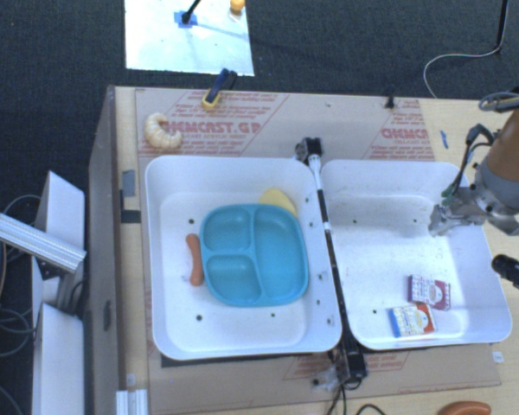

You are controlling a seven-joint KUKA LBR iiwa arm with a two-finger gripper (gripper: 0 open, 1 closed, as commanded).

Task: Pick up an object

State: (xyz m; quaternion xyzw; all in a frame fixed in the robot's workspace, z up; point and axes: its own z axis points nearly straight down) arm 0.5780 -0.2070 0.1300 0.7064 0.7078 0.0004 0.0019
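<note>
Gripper (441,219) hangs over the right bin (372,258), near its far right corner; finger state can't be told. Nearest targets, two small cartons (429,290) (412,320), lie toward the bin's near right corner, below the gripper in view; the blue tray (253,255) and sausage (195,259) sit in the left bin, well apart.

This looked like a robotics lab: two white bins (242,175) sat on a cardboard-covered bench (346,115) over dark carpet (52,50), with loose cables (463,59) about.
</note>
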